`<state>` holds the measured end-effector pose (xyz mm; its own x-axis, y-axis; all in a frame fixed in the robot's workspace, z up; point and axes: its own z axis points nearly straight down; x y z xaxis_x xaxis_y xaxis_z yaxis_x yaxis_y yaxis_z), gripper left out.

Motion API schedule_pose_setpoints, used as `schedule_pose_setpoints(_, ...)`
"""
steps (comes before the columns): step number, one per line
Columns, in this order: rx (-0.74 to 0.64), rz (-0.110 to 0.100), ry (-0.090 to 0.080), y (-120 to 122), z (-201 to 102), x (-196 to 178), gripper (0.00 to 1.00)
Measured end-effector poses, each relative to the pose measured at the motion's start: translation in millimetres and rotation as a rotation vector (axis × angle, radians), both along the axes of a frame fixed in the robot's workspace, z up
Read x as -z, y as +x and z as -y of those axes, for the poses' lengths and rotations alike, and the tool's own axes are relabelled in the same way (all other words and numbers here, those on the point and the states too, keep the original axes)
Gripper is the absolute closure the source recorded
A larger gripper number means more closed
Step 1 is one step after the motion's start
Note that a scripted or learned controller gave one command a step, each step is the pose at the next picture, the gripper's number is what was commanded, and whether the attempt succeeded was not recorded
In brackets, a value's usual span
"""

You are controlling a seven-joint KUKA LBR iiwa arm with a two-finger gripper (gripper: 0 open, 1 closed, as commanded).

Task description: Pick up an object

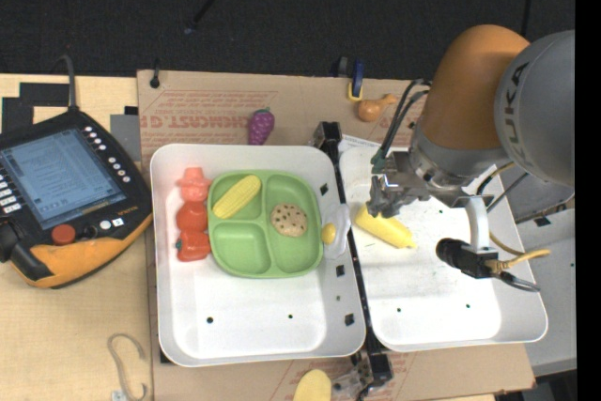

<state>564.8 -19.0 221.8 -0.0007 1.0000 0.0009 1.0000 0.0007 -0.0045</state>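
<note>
The gripper [383, 200] hangs low in the right bin [441, 333], its tips right above the near end of a yellow banana [385, 229], which lies on the bin floor just below and slightly right of it. Whether it is spread or clenched I cannot tell, and nothing is visibly held. To do this well, the descent should centre on the banana's thickest part, closing across its narrow width, then lift straight up. To the gripper's left, the other bin [244, 333] holds a green tray [249, 254]. Part of "KUKA" shows on the arm [526, 108]; mirrored print on the cardboard [207, 108] is unclear.
</note>
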Motion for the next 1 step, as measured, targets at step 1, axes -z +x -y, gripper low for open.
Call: schedule_pose_setpoints(1, -0.001, 0.003, 0.000, -2.7, -5.2, -8.1, 1.00)
